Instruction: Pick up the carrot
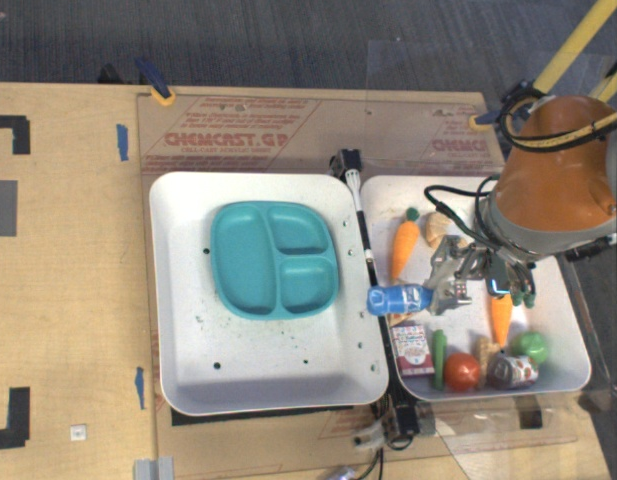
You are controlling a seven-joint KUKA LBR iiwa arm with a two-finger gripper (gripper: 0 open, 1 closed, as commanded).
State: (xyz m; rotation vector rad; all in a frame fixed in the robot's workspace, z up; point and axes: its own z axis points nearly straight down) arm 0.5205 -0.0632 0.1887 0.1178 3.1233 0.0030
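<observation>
teal divided plate (274,259) in left bin (178,368), blue bottle (397,299), tomato (462,371)

Single fixed camera, mounted above the bench (68,268) and tilted slightly, looking down on both white bins. The left bin (188,368) lies near frame centre; the right bin (573,358) sits just beside it toward the right edge. Beyond the left bin, at the top of the frame, dark carpeted floor (288,18) shows. The arm (558,168) enters from the right, over the right bin. Framing is moderately close, with the bench's left portion included.
</observation>
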